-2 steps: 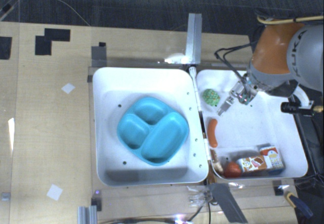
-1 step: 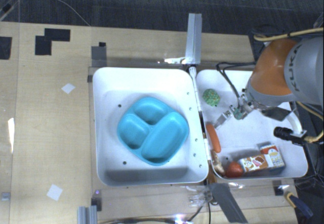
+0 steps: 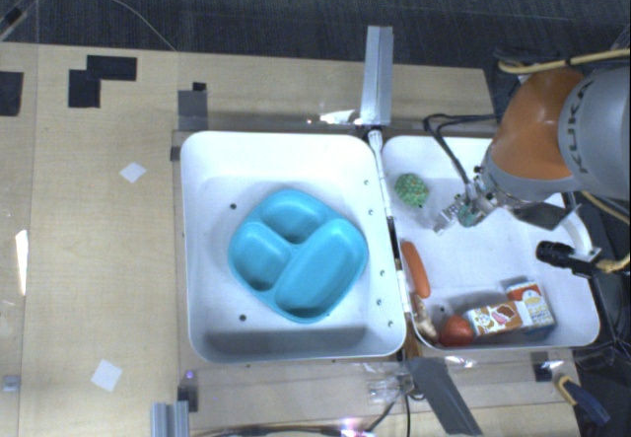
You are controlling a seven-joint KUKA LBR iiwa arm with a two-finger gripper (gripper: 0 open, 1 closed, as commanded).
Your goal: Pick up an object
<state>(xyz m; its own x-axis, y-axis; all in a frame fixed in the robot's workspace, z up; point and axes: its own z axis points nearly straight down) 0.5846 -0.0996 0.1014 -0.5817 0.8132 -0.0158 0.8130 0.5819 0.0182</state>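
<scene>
In the right bin (image 3: pixel 513 257) lie a green knobbly ball (image 3: pixel 412 190) at the back left, an orange carrot-like stick (image 3: pixel 418 269) along the left wall, a red tomato (image 3: pixel 455 330) at the front, and a small printed carton (image 3: pixel 509 313) at the front right. My gripper (image 3: pixel 459 212) hangs over the bin's middle back, a little right of the green ball, pointing down and left. Nothing shows between its fingers.
The left bin (image 3: pixel 207 228) holds a blue three-compartment plate (image 3: pixel 298 254). A metal divider post (image 3: pixel 377 80) stands behind the seam between the bins. The arm's orange-banded body (image 3: pixel 537 134) and black cables hang over the right bin's back right corner.
</scene>
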